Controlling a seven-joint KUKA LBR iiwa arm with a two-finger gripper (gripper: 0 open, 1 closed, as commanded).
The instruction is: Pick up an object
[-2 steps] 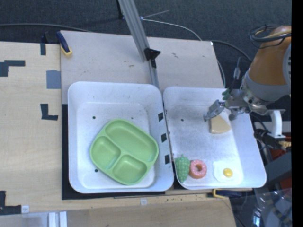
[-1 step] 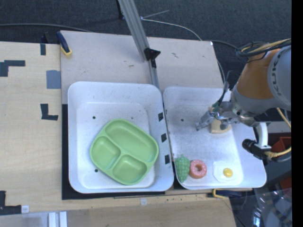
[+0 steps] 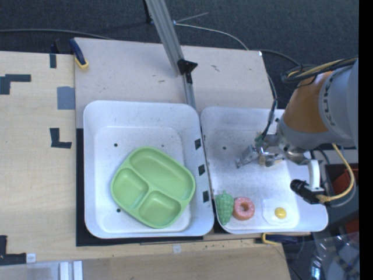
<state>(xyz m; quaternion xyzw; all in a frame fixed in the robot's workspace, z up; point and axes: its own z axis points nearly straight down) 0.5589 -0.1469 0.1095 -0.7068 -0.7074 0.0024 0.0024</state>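
- Seen from above at a slant, two shallow white bins sit side by side on a bench: a left bin (image 3: 93,156) and a right bin (image 3: 233,127).
- A grey arm with an orange band (image 3: 306,101) reaches in from the right, over the right bin.
- Its gripper (image 3: 247,156) hangs above the bare middle of the right bin, pointing left and slightly toward the front edge. Its metal fingers look slightly spread, with nothing between them.
- The left bin holds a green divided plate (image 3: 152,186) lying flat, with three compartments.
- Three small things lie in a row along the front edge of the right bin: a green bumpy toy (image 3: 224,206) in the left corner, a pink ring doughnut (image 3: 243,208) touching or just beside it, and a fried egg toy (image 3: 280,213) near the right, apart from the other two.
- Judged step: the approach; no object is picked yet, and the gripper is well apart from the row.
- The next move calls for travelling toward the front edge and descending over one piece.
- The green toy's long axis runs roughly front to back; the doughnut and egg are round and point no particular way.
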